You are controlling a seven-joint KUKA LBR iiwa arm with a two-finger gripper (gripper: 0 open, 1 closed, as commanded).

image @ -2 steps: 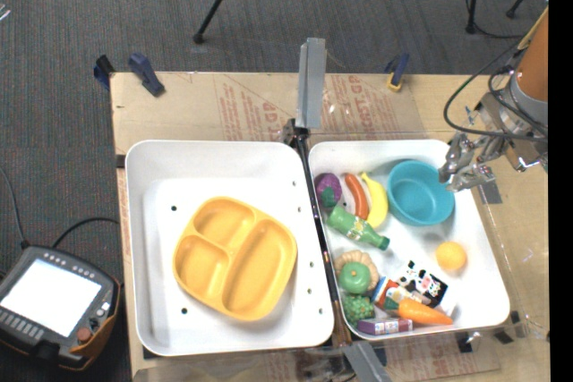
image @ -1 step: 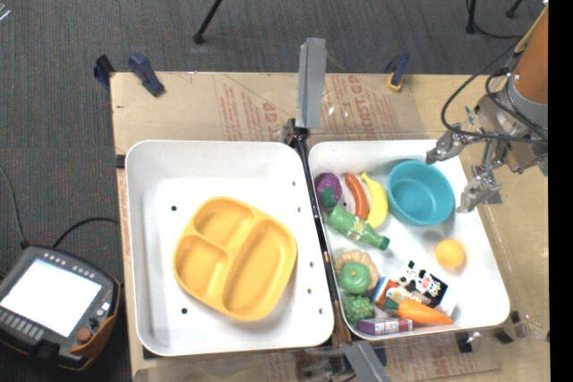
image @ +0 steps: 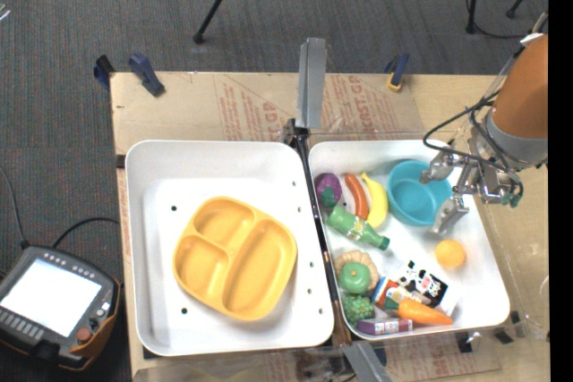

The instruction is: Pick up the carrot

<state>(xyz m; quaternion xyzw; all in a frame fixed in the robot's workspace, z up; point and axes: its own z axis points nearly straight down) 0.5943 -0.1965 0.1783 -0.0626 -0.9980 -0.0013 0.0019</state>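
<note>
Two white bins sit side by side; the carrot lies in the right bin near its front wall, well apart from the gripper, which hangs toward the back over the blue bowl's right rim. Smooth, tapered and orange, the carrot rests just beside a cow-patterned carton — a glossy orange ball lies between it and the gripper. Metal fingers stand spread apart, holding nothing. A yellow divided plate sits in the left bin.
</note>
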